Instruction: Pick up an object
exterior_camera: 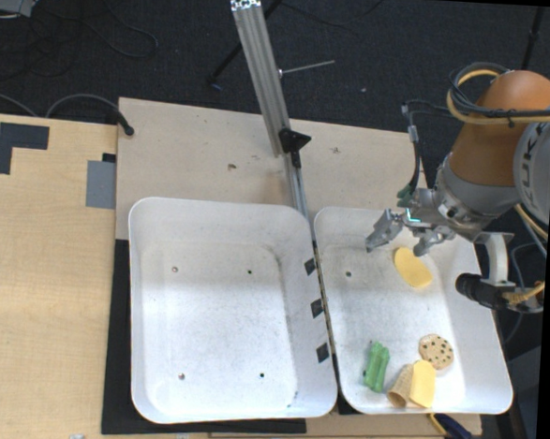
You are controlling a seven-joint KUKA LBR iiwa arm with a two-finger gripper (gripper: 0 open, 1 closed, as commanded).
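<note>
Yellow oval piece [413, 269] lies on the floor of the right bin [489, 388], upper half. Gripper [408, 238] hovers just above and beside it, fingers spread apart, nothing between them. Step judged: approach, grasp not yet made. Next move calls for descent centred over the piece, then closing. Green block [376, 365], cookie [436, 351] and yellow wedge [415, 384] sit near the front edge, well apart.
</note>
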